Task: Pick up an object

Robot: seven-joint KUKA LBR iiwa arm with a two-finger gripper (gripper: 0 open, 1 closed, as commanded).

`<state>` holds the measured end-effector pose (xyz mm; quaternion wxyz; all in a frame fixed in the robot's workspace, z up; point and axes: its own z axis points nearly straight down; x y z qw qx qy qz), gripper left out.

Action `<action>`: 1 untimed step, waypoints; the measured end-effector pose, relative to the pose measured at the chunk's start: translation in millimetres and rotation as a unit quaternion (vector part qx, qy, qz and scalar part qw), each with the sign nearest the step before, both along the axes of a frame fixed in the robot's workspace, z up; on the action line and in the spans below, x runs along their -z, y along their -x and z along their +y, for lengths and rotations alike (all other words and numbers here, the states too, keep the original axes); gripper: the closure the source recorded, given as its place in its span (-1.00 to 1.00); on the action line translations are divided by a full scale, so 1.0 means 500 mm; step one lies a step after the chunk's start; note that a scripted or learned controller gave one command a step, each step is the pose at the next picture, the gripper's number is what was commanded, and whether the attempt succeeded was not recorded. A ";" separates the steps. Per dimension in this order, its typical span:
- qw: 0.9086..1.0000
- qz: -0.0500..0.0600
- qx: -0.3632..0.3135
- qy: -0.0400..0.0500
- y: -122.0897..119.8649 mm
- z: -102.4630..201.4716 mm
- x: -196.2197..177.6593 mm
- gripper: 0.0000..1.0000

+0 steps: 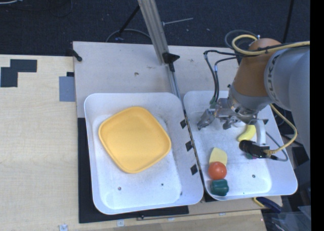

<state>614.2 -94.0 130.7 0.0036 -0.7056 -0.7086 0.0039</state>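
Green block (219, 188), red ball (217, 170) and yellow wedge (218, 155) are lying in the right bin (283, 184); claw (215, 118) is hovering above, seemingly spread, needing to descend.

plate (134, 139) in left bin (96, 104) | three small items (218, 170) in right bin (283, 184)

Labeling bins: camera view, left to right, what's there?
Yellow plate → gripper → yellow banana piece. The yellow wedge, red ball and green piece stack near one column, so I left them out.
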 end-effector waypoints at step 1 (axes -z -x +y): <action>1.000 -0.003 0.000 0.001 0.000 0.003 0.085 -1.00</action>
